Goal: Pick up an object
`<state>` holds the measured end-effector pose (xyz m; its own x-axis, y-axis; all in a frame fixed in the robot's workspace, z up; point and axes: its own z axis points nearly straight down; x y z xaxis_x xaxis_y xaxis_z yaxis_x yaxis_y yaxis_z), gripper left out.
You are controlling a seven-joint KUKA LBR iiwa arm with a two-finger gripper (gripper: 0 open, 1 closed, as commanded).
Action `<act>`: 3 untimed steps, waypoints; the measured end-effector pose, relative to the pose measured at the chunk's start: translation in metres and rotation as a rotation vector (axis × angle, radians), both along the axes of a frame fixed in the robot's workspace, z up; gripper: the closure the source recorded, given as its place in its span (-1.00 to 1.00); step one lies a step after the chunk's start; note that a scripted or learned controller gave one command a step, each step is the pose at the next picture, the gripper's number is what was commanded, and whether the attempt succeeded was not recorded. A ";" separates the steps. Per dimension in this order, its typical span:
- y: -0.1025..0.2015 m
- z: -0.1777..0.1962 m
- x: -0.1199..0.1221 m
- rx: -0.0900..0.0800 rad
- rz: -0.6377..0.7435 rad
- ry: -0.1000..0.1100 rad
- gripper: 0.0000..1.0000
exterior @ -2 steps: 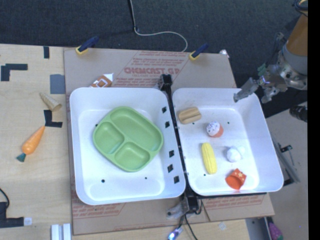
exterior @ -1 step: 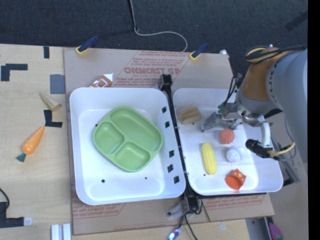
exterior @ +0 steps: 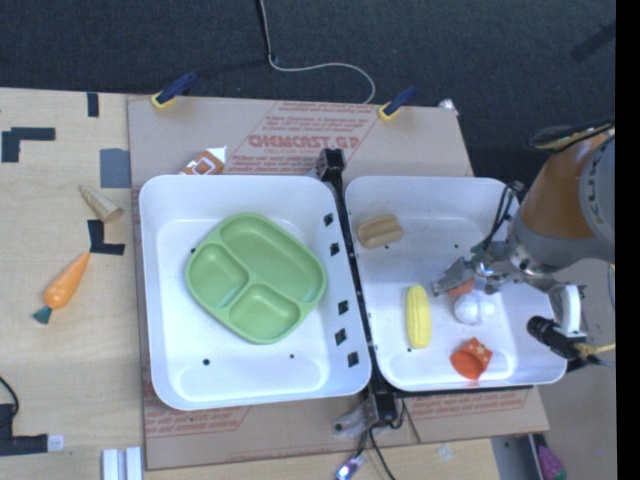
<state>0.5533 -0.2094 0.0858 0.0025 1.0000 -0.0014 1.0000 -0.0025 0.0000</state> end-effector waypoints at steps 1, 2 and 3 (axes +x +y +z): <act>0.057 -0.001 0.029 0.001 0.009 -0.002 -1.00; 0.061 0.000 -0.035 0.000 0.002 -0.001 -1.00; 0.061 0.009 -0.034 -0.001 0.003 0.000 1.00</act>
<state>0.5190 -0.1485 0.0949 -0.0007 1.0000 -0.0022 1.0000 0.0007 -0.0002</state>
